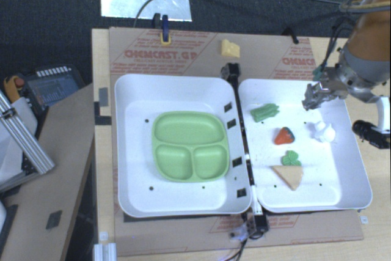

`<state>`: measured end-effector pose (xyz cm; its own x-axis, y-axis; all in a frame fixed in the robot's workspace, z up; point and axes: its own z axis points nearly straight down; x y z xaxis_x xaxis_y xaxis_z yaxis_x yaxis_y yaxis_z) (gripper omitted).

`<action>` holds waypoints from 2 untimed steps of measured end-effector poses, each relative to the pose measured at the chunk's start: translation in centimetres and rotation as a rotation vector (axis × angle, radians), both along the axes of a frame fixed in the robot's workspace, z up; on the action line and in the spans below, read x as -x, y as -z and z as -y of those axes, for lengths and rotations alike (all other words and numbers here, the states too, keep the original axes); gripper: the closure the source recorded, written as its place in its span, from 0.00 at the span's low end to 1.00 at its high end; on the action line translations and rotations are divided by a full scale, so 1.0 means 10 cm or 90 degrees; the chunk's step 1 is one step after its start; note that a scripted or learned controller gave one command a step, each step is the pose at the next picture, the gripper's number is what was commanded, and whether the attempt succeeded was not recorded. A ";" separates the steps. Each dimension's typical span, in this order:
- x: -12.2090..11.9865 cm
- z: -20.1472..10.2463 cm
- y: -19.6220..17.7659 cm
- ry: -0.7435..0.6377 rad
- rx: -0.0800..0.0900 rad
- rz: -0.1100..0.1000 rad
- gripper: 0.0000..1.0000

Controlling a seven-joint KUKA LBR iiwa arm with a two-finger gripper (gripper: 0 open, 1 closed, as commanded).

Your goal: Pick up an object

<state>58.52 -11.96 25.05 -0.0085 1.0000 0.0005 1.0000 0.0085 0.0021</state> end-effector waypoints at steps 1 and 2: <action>-0.18 -0.52 -0.06 -0.001 -0.001 0.001 1.00; -0.35 -1.11 0.05 0.000 0.000 0.001 1.00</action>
<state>62.04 -0.84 24.51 -0.0084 1.0000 0.0005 1.0000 0.0084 0.0033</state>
